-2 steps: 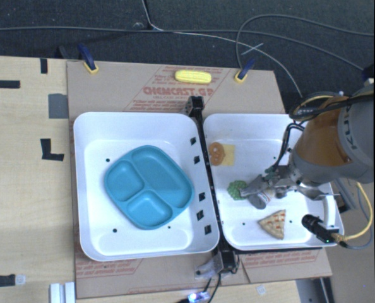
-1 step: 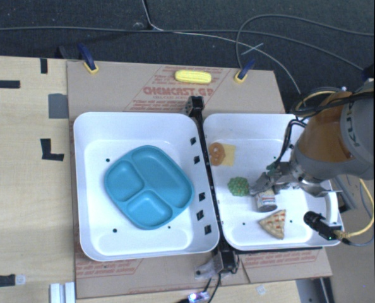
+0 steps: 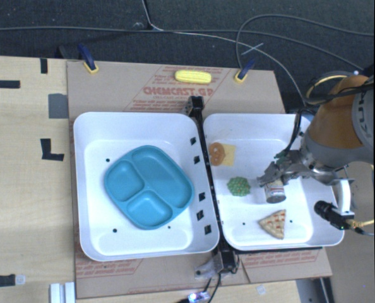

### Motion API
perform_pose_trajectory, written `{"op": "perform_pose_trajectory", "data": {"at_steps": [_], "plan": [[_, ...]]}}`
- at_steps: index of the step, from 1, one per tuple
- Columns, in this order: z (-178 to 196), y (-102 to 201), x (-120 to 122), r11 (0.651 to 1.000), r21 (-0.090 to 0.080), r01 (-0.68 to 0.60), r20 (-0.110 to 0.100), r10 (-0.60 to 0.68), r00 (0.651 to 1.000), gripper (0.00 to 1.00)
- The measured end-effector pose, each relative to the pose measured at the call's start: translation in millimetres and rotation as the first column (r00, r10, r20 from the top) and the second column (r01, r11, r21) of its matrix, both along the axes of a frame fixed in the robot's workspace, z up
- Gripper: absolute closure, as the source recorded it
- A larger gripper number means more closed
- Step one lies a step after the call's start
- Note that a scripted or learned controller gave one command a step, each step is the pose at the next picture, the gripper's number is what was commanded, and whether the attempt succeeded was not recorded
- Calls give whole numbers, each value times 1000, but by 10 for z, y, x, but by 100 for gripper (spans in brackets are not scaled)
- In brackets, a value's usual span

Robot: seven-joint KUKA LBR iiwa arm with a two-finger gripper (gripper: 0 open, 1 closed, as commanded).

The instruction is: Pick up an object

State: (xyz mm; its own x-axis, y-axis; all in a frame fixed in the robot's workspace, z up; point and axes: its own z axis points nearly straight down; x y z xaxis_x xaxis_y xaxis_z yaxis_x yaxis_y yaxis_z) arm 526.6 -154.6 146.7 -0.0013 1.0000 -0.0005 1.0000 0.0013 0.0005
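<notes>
Gripper (image 3: pixel 274 180) down in the right bin (image 3: pixel 257 128), in its right-hand half, hanging just above or against a small metal can (image 3: pixel 275 195). Impossible to tell from this slant whether spread apart, drawn together or clamped on anything; dark tooling blurred against the top of the can. No claiming a hold, then.

Likely target: the can, resting on the bin floor directly under the wrist, tilted or on its side, hard to say which. Near it, to the left, a green broccoli piece (image 3: pixel 238 186). Toward the front edge, a pizza slice (image 3: pixel 273 223), apart from the can. Farther back by the divider, a round brown-and-yellow food piece (image 3: pixel 220 154). Over in the left bin (image 3: pixel 89 169), a blue divided tray (image 3: pixel 148 186), well apart from the arm.

Step in hand, by the look of it: the descent onto the can or the closing on it, lift not yet made. Next move calls for a centred, firm closing across the round body, then a straight rise clear of the bin wall, keeping off the broccoli piece. Risk: smooth metal rolling or slipping out of the grasp.
</notes>
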Motion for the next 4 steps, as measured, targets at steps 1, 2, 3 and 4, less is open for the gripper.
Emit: {"op": "perform_pose_trajectory", "data": {"at_steps": [1,2,3,4], "plan": [[527,1,11,1000,-1,0,3,0,1000,100],[525,634,99,1000,3,-6,-1,6,1000,100],[648,1250,172,1000,2,-7,-1,7,1000,100],[620,1703,250,1000,2,-5,-2,5,1000,100]]}}
